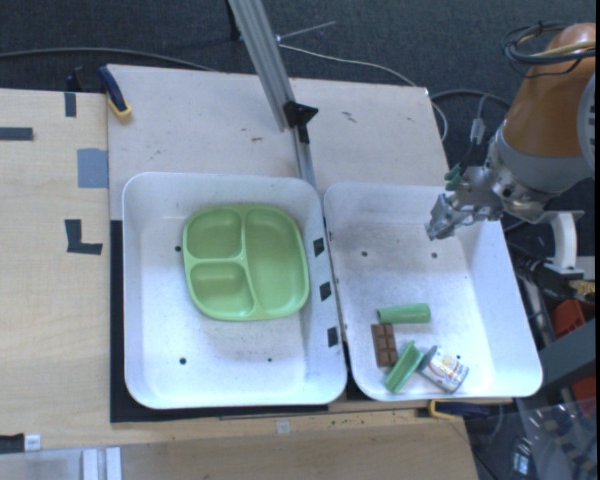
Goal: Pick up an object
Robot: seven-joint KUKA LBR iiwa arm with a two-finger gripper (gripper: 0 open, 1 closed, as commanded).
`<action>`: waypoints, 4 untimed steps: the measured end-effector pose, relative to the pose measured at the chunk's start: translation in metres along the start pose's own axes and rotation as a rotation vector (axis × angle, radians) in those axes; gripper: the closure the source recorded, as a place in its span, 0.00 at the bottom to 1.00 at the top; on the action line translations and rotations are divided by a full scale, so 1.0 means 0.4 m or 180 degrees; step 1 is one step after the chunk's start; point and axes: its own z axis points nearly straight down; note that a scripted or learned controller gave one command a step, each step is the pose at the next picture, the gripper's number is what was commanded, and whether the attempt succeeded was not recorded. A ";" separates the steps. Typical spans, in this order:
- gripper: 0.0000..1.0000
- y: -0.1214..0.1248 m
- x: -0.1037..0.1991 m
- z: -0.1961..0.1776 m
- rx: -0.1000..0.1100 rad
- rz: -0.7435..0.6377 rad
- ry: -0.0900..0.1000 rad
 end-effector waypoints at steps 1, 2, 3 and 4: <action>1.00 0.055 0.116 0.033 0.0018 -0.0011 0.0004; 1.00 0.079 0.222 0.054 0.0018 -0.0009 0.0002; 1.00 0.103 0.338 0.046 0.0016 -0.0012 0.0005; 1.00 0.132 0.489 0.051 0.0016 -0.0017 0.0006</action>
